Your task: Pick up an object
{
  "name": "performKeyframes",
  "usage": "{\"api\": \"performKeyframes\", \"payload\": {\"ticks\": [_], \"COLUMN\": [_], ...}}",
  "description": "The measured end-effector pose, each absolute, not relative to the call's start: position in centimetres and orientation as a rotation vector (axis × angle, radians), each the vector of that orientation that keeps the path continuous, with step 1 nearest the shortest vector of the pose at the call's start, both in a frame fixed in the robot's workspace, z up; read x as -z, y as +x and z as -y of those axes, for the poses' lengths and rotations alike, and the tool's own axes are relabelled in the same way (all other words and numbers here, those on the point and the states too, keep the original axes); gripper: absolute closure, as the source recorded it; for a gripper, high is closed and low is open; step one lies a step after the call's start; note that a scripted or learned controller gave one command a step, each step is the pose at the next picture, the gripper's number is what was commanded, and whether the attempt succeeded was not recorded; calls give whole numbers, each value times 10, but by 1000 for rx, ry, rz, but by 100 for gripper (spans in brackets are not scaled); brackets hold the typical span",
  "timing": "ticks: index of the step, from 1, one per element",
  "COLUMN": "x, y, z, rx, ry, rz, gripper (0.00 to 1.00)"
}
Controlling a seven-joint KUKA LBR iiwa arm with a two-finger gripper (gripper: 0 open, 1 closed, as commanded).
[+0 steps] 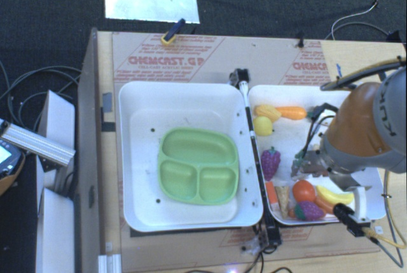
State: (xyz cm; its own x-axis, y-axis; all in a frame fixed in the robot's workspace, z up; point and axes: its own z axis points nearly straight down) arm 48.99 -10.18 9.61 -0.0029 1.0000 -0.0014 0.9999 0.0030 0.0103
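We see the gripper (304,167) low in the right bin (289,95), among toy food; whether it is released or clenched, we cannot tell. Nearest it lie the tomato (304,190), just below, and the purple grapes (270,162), to its left. We judge the tomato light, hard plastic, smooth and round, so apt to slip; best taken across its middle. The grapes look knobbly and should grip better. The green tray (198,165) sits in the left bin (137,138).
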Motion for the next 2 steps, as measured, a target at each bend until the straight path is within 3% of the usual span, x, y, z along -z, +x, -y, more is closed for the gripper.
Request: {"api": "performKeyframes", "payload": {"ticks": [1, 2], "x": [-185, -185], "y": [487, 566], "z": [32, 69], "rx": [-4, -2], "ry": [2217, 2215], "rz": [-2224, -2224], "gripper": [100, 100]}}
